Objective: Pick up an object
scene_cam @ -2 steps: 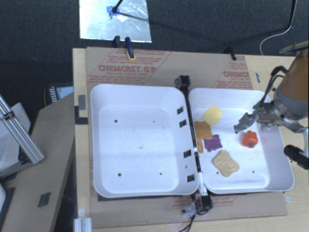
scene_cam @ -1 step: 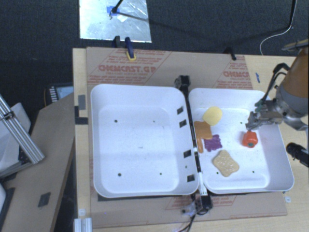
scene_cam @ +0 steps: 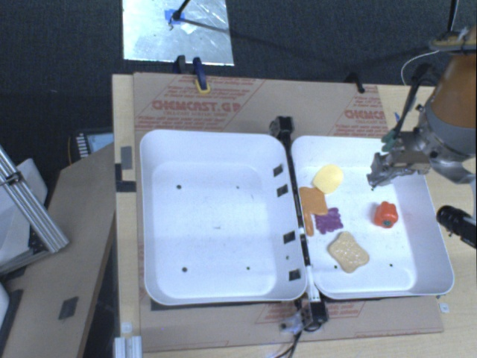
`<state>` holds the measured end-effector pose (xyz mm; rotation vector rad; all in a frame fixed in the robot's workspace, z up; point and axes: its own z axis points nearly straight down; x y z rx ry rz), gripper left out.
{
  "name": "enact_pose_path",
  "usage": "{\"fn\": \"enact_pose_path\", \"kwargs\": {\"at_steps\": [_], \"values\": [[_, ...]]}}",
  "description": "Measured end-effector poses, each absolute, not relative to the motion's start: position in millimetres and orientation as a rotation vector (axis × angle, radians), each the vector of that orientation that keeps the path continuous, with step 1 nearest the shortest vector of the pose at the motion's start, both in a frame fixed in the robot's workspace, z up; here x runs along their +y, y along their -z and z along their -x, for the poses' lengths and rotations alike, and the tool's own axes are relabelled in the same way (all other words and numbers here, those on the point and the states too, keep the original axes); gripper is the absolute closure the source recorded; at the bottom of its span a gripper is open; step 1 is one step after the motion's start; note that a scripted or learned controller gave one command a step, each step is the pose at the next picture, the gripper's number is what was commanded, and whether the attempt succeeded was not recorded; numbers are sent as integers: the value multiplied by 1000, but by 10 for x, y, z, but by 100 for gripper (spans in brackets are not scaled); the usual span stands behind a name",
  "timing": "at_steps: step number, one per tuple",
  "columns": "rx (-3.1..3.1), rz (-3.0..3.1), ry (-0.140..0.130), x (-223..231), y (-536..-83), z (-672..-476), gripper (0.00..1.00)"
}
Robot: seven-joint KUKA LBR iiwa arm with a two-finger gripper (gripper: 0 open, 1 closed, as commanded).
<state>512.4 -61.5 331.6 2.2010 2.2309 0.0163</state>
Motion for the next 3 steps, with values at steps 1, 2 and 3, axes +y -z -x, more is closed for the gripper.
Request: {"fn": "enact_pose_path", "kwargs": {"at_steps": [1, 2, 3], "values": [[2233, -2202, -15, 176, -3976, -5111, 100], [2232, -2208, -7, 919, -4054, -5172, 100], [2232, -2210, -7, 1389, -4196, -4872, 100]]}}
